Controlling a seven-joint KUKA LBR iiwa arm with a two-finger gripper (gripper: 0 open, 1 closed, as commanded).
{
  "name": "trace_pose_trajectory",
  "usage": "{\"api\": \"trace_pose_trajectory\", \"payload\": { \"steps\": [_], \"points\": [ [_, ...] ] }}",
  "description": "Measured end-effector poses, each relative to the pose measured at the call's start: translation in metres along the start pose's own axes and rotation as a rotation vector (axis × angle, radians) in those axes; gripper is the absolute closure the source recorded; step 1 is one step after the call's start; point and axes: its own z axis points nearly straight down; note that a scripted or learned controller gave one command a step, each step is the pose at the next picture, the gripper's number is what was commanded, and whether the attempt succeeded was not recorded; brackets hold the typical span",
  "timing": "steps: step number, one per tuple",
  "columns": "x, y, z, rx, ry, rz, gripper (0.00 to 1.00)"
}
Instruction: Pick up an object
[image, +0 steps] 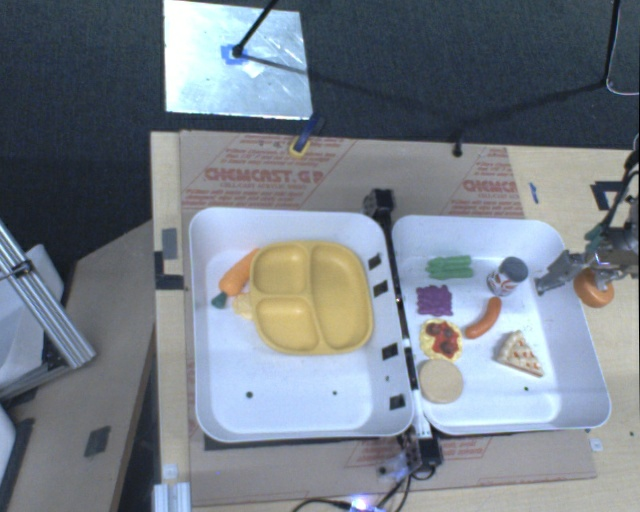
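— Can: that's my nearest pick, upright at the back of the right bin.
— Where's the gripper?
— At that bin's right rim, nothing in it; I cannot tell how its fingers stand. From it, the can lies just left; the sausage and pizza slice sit further left and forward.

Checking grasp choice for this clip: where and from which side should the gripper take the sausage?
Grip the sausage across its middle, coming straight down. It lies flat and slightly curved, running diagonally, with bare bin floor on both long sides, so fingers set across its narrow width should fit, though the pizza slice sits close below.
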Motion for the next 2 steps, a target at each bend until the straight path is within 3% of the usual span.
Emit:
{"api": "trace_pose_trajectory", "payload": {
  "steps": [1, 2],
  "points": [
    [0.001, 0.002, -0.006, -0.010, -0.003, -0.003, 0.00],
    [-0.002, 0.011, 0.041, -0.007, -0.002, -0.002, 0.00]
  ]
}}
